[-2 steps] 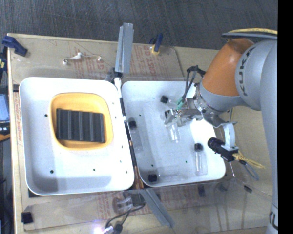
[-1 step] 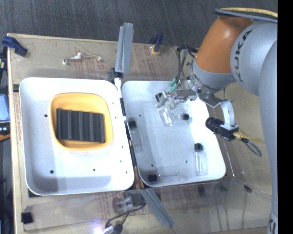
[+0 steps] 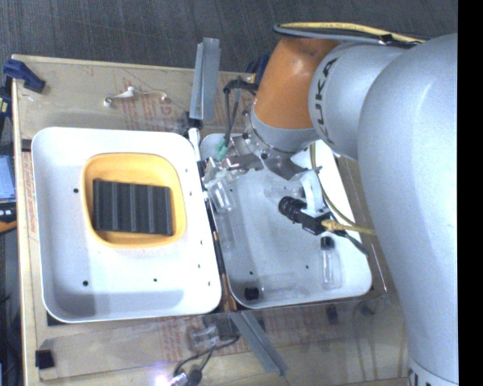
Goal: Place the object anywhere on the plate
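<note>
tool (image 3: 217, 174): low at the right bin's (image 3: 350, 284) near-left corner; grip state cannot be told
plate (image 3: 133, 195): yellow, in the left bin (image 3: 56, 215), left of the tool, dark ribbed insert on it
object: cannot be made out, so its long axis is unclear

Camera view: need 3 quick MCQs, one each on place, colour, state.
1. The yellow plate lies in:
A. the left bin
B. the right bin
C. the bare bench

2. The band above the arm's wrist is:
A. blue
B. orange
C. green

3. The dark ridged block is:
A. hanging from the gripper
B. lying on the plate
C. standing on the floor

Answers: 1 A, the plate rests in the left bin. 2 B, the orange band shows above the wrist. 3 B, the block lies flat on the plate, apart from the gripper over the right bin.
</note>
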`<action>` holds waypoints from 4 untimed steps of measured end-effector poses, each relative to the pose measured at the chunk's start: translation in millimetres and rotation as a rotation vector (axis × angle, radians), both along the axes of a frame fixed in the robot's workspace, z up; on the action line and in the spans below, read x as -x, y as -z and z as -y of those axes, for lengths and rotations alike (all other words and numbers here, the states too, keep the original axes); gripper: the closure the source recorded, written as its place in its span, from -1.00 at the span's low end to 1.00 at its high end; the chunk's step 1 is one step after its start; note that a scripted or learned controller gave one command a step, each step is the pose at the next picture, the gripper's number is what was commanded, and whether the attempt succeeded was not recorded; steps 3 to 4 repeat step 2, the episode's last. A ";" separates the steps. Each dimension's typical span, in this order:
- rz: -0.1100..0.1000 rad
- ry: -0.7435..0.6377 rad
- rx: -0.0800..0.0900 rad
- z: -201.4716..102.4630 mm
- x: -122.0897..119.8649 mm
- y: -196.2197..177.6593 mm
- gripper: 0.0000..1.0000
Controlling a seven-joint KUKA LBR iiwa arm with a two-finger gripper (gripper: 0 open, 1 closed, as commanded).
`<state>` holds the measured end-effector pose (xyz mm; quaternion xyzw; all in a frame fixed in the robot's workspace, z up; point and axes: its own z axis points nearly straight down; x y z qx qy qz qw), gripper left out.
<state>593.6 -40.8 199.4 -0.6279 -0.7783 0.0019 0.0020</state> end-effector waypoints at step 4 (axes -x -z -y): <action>0.006 -0.278 -0.001 -49.5 -34.2 7.5 -1.00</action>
